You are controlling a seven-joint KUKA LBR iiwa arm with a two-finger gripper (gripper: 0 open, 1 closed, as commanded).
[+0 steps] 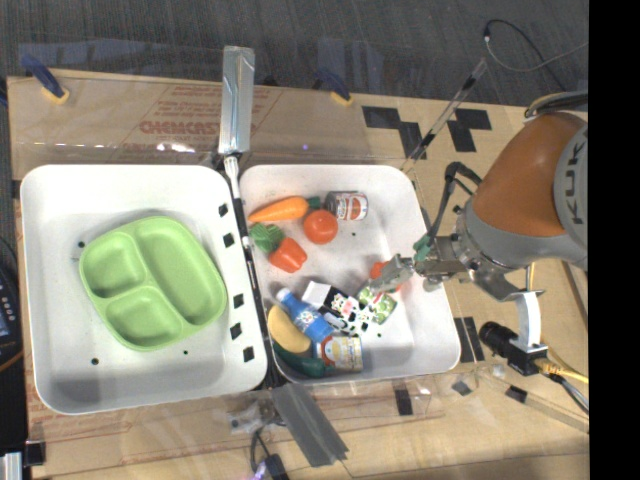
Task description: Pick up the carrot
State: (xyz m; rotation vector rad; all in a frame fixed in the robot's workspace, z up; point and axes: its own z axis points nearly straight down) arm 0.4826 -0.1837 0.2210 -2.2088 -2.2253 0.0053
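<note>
Item, counter: tan surface on which two shallow white bins are set side by side, a metal divider bar running up between them.

Item, left bin: a green sectioned plate is laid flat in its middle.

Item, right bin: toy foods are held here.
- carrot: orange, with a green top at its right end; laid near the bin's upper left corner, roughly level, tilted slightly. It is not touched by the hand and is well apart from it.
- small can: found just right of the carrot's green top.
- tomato: round and red, placed just below the carrot's right end.
- red pepper: placed below the carrot, a green piece at its upper left.
- clutter at the lower edge: a blue bottle, a yellow banana, a black-and-white patterned carton and a second can, packed close together.

Item, arm: grey with an orange band, brought in from the right.

Item, hand: positioned over the right part of the right bin, just above the patterned carton. Whether it is open or closed cannot be told
</note>
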